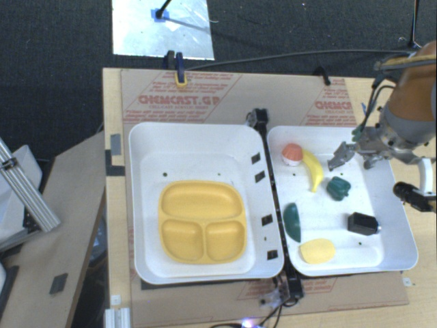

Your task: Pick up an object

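A: Where does the pick stand?

B: Not done. The end effector (pixel 349 152) hangs over the back of the right bin (pixel 403 251), carrying nothing; I cannot tell how wide it is set.

A: What lies nearest?

B: The banana (pixel 314 169) and a teal toy (pixel 338 187), just in front of it. Farther on are a red-and-white ball (pixel 292 154), a black block (pixel 362 223), a green piece (pixel 291 221) by the left wall and a yellow lump (pixel 317 251) near the front wall.

A: Room?

B: The bin's middle is open. The left bin (pixel 147 183) has a yellow tray (pixel 202 221).
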Controlling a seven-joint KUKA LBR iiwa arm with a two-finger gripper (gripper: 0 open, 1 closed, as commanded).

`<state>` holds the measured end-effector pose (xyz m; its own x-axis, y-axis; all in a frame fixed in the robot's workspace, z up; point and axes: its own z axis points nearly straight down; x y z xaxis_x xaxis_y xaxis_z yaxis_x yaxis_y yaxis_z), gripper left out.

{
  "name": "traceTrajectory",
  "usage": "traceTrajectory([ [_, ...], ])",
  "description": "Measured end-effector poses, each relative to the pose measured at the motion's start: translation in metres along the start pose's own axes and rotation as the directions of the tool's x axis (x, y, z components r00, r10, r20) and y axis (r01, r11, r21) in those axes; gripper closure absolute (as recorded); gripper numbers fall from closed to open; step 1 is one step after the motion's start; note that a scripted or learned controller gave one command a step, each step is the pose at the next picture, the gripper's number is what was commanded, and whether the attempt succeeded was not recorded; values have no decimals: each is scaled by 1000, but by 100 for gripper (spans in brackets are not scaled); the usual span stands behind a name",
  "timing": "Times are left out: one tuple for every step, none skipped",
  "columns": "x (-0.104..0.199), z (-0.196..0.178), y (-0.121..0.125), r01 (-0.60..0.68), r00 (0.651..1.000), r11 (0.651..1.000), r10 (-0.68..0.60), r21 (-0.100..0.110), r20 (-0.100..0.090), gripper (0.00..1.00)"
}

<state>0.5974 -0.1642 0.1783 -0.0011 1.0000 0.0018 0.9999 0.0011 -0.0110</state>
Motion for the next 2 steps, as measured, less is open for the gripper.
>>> traceTrajectory([
  [0, -7, 3, 2, 1000, 1000, -2, -12, 2, 0],
  [1, 44, 14, 5, 1000, 1000, -5, -10, 2, 0],
])
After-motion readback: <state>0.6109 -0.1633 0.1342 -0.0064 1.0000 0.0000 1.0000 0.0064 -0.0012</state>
